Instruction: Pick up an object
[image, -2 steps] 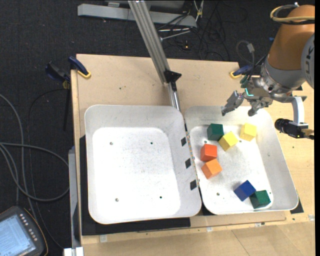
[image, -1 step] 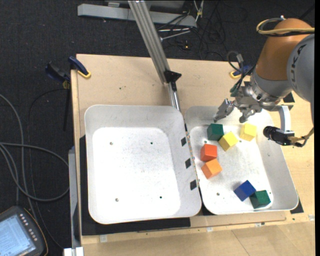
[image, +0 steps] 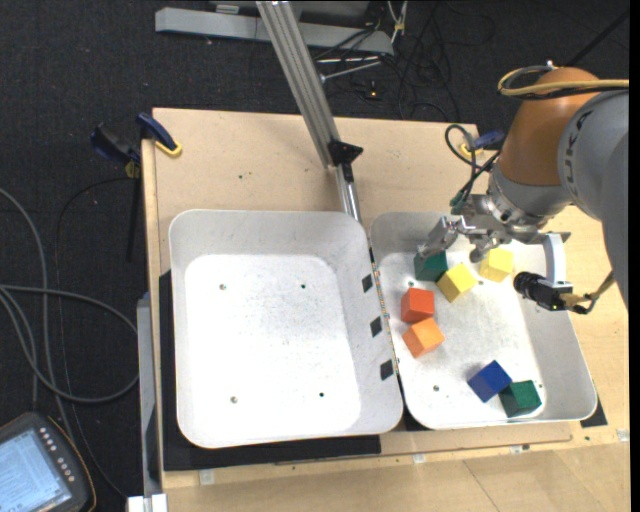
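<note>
My gripper (image: 462, 243) hangs over the far end of the right bin (image: 560, 350), below the grey and orange wrist. It is open, with nothing between its fingers. A dark green block (image: 430, 266) lies just under its left finger. One yellow block (image: 457, 282) sits right in front of it and a second yellow block (image: 496, 264) lies by its right finger. Further forward are a red-orange block (image: 418, 303) and an orange block (image: 424, 336). A blue block (image: 489, 380) and another green block (image: 520, 397) sit at the near end.
The left bin (image: 200, 240) stands beside the right one, their rims meeting at the middle. A metal pole (image: 305, 80) slants down to the bench behind the bins. Cables hang off the wrist on the right.
</note>
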